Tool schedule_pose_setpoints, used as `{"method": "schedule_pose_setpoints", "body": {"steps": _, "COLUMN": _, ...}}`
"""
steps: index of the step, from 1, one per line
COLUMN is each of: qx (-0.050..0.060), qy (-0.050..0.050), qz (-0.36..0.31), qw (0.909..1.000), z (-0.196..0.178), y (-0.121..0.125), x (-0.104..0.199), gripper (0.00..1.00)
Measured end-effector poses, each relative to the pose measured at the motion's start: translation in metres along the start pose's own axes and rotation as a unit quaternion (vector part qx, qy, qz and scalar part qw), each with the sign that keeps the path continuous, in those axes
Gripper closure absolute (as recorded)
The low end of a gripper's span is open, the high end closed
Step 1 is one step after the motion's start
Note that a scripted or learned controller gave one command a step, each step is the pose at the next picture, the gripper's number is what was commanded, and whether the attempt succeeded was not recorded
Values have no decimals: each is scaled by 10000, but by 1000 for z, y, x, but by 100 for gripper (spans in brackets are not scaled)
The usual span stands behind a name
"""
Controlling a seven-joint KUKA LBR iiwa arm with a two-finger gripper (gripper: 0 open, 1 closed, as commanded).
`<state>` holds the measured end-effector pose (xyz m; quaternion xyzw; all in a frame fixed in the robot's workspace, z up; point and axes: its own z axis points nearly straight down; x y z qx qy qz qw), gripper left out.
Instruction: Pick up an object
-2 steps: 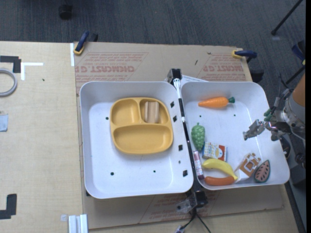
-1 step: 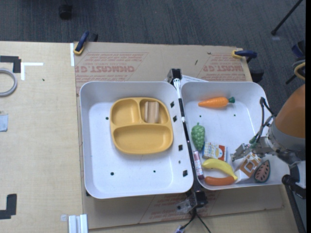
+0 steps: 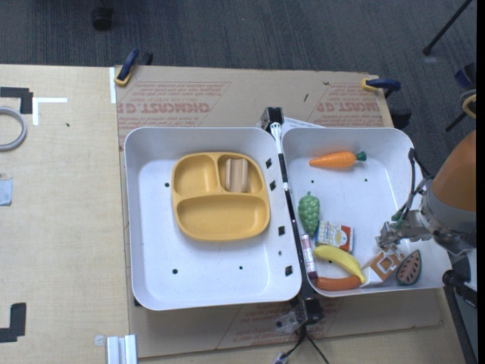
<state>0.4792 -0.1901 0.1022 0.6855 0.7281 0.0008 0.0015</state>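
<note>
Hot dog [image 3: 337, 283], banana [image 3: 340, 261] and watermelon slice [image 3: 409, 268] sit unpicked along the right bin's [image 3: 379, 144] near wall, gripper [image 3: 391, 235] low beside them, opening indiscernible, nothing visibly held, so pick looks undone.

Two white bins sit side by side. The left bin [image 3: 151, 271] holds one yellow divided plate [image 3: 220, 196], and one tan block [image 3: 236, 175] lies in the plate's upper right compartment. The right bin [image 3: 379, 146] holds seven items — one carrot [image 3: 333, 159], one bunch of green grapes [image 3: 309, 212], one small carton [image 3: 335, 236], one banana [image 3: 340, 262], one sausage [image 3: 334, 283], one pretzel-like piece [image 3: 384, 265], one watermelon slice [image 3: 409, 268].
</note>
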Motion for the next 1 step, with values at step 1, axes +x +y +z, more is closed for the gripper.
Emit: {"method": "schedule_pose_setpoints", "body": {"steps": 1, "qx": 4, "qy": -1, "qz": -886, "qw": 9961, "z": -146, "y": 3, "x": 45, "gripper": 100}}
